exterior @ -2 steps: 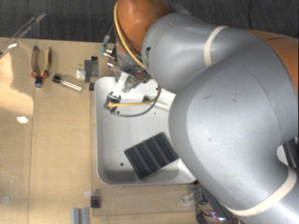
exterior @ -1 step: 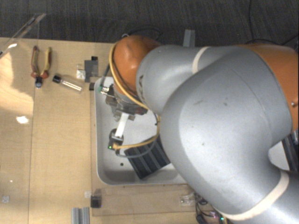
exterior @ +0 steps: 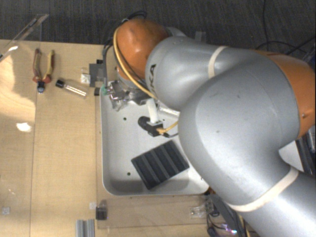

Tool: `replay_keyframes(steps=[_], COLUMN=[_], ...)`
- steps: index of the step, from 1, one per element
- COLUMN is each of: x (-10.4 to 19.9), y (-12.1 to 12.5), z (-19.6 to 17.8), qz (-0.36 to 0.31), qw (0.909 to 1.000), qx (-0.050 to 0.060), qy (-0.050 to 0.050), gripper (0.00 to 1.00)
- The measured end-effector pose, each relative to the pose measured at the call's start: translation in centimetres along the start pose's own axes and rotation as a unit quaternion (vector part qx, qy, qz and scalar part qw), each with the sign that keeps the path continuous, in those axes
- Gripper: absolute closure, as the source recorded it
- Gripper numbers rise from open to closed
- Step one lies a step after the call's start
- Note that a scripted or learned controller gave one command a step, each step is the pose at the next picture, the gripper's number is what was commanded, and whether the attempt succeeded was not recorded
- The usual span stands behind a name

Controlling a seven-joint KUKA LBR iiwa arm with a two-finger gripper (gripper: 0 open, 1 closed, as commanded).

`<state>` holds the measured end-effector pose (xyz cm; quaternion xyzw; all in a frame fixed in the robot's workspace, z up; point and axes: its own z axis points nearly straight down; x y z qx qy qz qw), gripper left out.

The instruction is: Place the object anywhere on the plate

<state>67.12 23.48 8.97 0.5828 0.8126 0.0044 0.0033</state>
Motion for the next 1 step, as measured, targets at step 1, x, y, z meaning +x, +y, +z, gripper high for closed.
replay_keyframes(steps=[1], x=[-2.02], y=[-0.74], z=[-5.76], qz=[-0.349], qw=[0.9373], qx=[0.000], qy=[0.001], gripper=[1.00])
